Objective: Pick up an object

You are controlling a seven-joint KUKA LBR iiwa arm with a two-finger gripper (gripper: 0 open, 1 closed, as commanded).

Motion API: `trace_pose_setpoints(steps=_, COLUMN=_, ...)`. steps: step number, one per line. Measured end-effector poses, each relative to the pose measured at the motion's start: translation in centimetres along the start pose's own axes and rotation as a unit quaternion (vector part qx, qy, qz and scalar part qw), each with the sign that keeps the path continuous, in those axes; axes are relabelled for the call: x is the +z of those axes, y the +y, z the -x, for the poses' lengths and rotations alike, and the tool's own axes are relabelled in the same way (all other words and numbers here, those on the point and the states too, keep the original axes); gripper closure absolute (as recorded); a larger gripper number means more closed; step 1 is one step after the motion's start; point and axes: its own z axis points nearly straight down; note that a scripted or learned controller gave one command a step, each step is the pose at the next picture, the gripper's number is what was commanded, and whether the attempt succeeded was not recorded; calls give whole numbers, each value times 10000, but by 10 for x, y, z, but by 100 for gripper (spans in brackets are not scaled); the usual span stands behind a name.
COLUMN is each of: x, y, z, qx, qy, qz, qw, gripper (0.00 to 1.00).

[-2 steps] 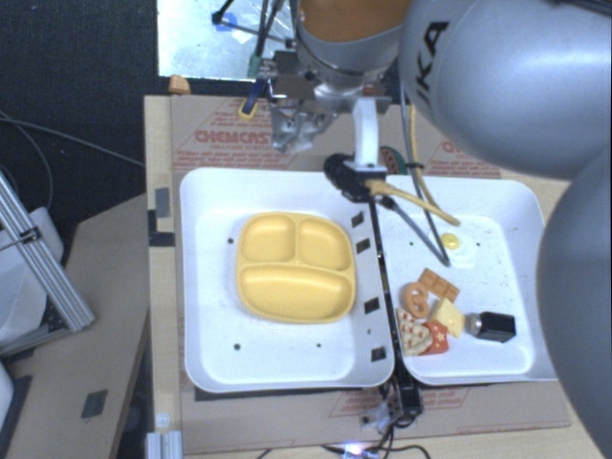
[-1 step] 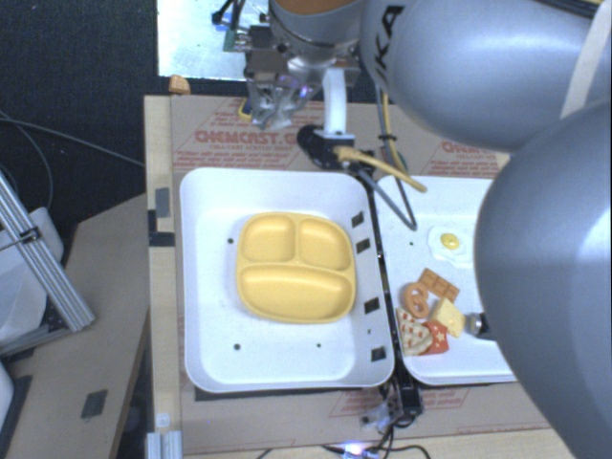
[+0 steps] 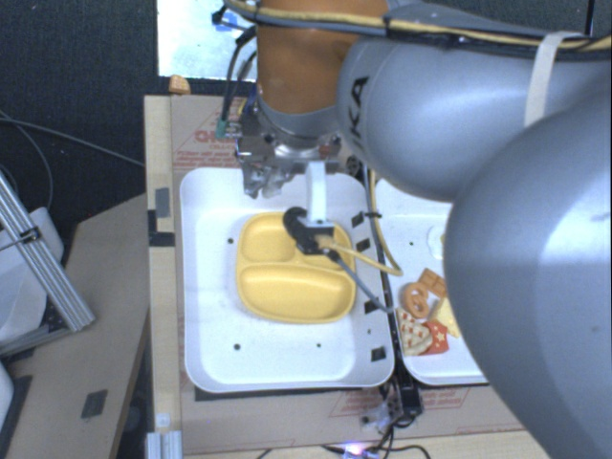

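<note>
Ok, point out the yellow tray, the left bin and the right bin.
yellow tray [image 3: 292,295]: camera view, floor of its lower compartment.
left bin [image 3: 277,354]: camera view, bare floor below the tray.
right bin [image 3: 416,237]: camera view, bare floor near its top.

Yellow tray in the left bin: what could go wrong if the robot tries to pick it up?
The yellow tray is wide and shallow, so it could slip or tip if pinched by one rim. The gripper hangs close to the left bin, at its far wall, so it might bump that wall going down.
</note>
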Motion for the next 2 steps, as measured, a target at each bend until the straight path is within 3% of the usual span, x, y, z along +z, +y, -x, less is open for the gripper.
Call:
trace_pose_setpoints(steps=1, x=178, y=50, z=16, qx=0, qy=26, qz=84, qw=10000, gripper=100)
trace_pose_setpoints(steps=2, x=182, y=12, z=9, qx=-27, qy=59, qz=111, qw=9999, gripper=100)
